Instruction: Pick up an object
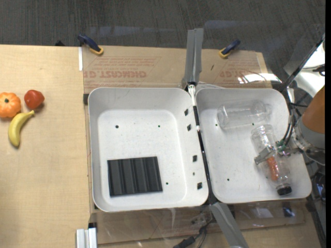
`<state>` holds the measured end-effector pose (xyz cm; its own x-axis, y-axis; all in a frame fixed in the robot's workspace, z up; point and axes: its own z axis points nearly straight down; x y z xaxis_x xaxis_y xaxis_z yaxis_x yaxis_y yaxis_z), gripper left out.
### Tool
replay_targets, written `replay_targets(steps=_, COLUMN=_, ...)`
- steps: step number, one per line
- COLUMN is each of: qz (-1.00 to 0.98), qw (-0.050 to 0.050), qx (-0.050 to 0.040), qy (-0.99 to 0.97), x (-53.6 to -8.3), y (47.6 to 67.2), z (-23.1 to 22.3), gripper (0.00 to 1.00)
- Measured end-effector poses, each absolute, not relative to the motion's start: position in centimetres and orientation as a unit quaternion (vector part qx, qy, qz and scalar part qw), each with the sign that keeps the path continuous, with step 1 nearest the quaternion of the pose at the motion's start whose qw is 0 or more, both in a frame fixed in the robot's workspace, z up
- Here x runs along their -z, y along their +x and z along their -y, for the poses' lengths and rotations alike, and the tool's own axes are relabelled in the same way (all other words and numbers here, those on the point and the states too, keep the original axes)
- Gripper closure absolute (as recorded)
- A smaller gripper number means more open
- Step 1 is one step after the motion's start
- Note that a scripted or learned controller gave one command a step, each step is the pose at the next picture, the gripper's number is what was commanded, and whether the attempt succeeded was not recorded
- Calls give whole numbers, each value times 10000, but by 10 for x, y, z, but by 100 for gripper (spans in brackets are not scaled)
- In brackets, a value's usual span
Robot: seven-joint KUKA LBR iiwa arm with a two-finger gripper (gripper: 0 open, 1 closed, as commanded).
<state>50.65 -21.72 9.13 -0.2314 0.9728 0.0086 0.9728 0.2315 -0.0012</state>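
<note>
Behind the two bins, on the brown cardboard sheet (129,66), red printed letters can be seen upside down; they seem to read "CHEMCZT", but I am not sure of every letter. Two clamps (90,44) with blue and orange handles hold this sheet at its far edge.

Two white bins stand side by side on the counter (41,190). One dark ribbed block (134,175) lies in the left bin (98,138), near its front left corner; much free floor is around it toward the far wall and the right wall. Two clear plastic bottles lie in the right bin (227,190). One bottle (243,113) lies across, close to the far wall. The second bottle (272,161) has something orange inside and a dark cap, and it lies slanted near the right wall, its cap end close to the front right corner. The front left part of this bin is free.

The claw (282,148) is at the right edge of the right bin, just beside the slanted bottle; whether it is apart or together I cannot tell.

On the wooden counter at the left lie three toy fruits: one orange (9,105), one red fruit (34,99) and one banana (18,128), well apart from the bins.
</note>
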Motion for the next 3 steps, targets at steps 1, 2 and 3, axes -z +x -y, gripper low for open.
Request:
replay_targets(steps=1, qz=7840, qw=26, qx=29, qy=-6208, x=-101, y=507, z=218, gripper=100)
replay_targets(steps=2, qz=7192, qw=4, qx=-6, qy=-6948, x=-175, y=558, z=167, gripper=100)
replay_targets(steps=3, qz=7291, qw=-54, qx=3, qy=-6844, x=-135, y=570, z=131, gripper=100)
